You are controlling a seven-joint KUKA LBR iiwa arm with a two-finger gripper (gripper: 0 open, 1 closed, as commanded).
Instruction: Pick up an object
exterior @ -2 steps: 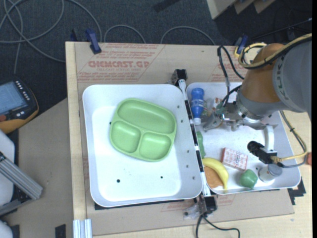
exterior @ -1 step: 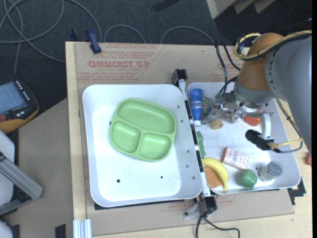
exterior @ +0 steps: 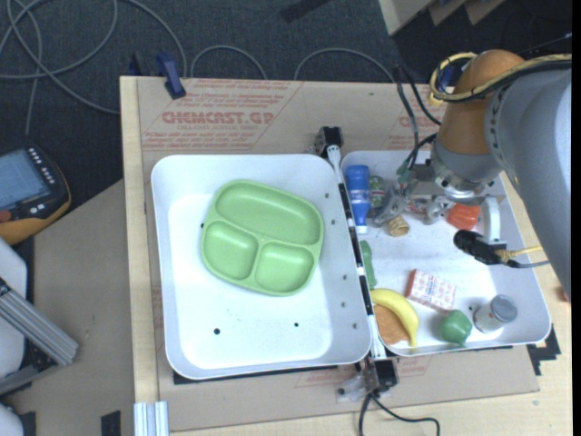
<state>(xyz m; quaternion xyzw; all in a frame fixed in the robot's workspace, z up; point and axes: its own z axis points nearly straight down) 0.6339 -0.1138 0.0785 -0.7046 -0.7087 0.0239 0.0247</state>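
The right bin [exterior: 508, 271] holds several small things. A blue bottle [exterior: 356, 193] lies along its left wall, with a small tan piece [exterior: 398, 228] beside it. My gripper [exterior: 408, 205] is low over the bin's back left part, just right of the bottle and above the tan piece. A red-orange thing [exterior: 465, 214] lies right of the gripper. Toward the front are a red-and-white box [exterior: 431, 289], a banana [exterior: 399, 309], a green ball [exterior: 456, 327] and a grey can [exterior: 497, 312]. Nothing is visibly held.
The left bin [exterior: 182, 316] holds a green divided plate [exterior: 261, 237]. A thin green piece [exterior: 365, 252] lies by the wall between the bins. An orange thing [exterior: 390, 327] sits under the banana. The arm's grey body [exterior: 536, 134] covers the right bin's back right.
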